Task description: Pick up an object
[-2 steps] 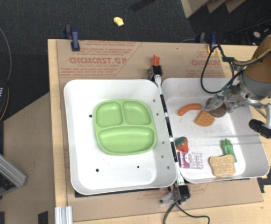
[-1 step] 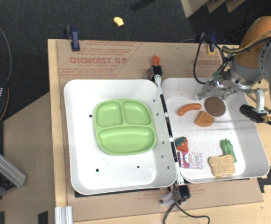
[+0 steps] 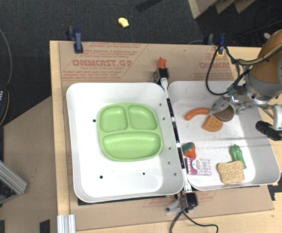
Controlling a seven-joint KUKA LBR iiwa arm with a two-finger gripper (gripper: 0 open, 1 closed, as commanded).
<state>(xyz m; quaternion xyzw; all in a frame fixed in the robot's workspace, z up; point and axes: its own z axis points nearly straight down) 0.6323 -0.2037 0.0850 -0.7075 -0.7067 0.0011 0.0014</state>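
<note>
My gripper (image 3: 223, 113) hangs low over the right bin (image 3: 262, 144), in its upper middle, right above a round tan waffle-like piece (image 3: 212, 124). An orange sausage (image 3: 197, 113) lies just to its left. Along the bin's front lie a red strawberry-like toy (image 3: 188, 149), a small pink and white packet (image 3: 200, 166), a slice of toast (image 3: 231, 172) and a green vegetable toy (image 3: 237, 154). The wrist hides the fingertips.
The left bin (image 3: 82, 144) holds a green three-compartment plate (image 3: 129, 131). A black hinge strip (image 3: 172, 125) runs between the two bins. Cables loop over the right bin's back edge. The arm's body (image 3: 272, 72) stands over the right side.
</note>
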